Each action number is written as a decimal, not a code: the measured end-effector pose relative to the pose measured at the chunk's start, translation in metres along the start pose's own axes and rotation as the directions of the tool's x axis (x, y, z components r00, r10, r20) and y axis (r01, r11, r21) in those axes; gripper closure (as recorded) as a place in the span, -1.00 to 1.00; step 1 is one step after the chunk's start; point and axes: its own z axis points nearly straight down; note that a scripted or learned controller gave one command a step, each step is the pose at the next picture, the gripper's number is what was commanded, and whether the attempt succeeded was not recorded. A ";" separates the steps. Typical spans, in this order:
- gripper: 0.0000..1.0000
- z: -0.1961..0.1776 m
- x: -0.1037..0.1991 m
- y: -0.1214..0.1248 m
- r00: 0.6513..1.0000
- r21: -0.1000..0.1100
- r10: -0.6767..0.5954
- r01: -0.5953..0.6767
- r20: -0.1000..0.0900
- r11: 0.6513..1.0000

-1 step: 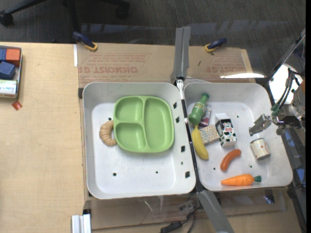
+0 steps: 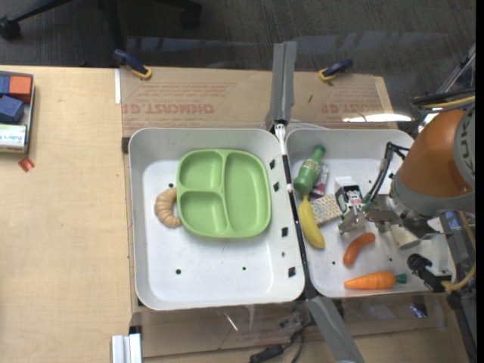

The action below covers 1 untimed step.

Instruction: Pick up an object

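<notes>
Nearest, a carrot (image 2: 370, 281) lies by the right bin's (image 2: 333, 282) front edge. Behind it, the pincer (image 2: 355, 219) hovers just above a sausage (image 2: 358, 248), finger state unclear; descending, it might nudge the sausage aside against the banana (image 2: 309, 222).

Arm (image 2: 442, 157) cut by right edge

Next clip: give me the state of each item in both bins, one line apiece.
Green divided plate: flat in left bin.
Croissant: against the plate's left edge.
Green bottle: lying down, right bin.
Banana: lying along the bin's left wall.
Sausage: lying just below the gripper.
Carrot: lying near the front rim.
</notes>
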 end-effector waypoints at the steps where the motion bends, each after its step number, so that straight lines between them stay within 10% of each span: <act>1: -1.00 0.000 0.039 -0.015 1.000 0.002 0.000 0.000 0.000 1.000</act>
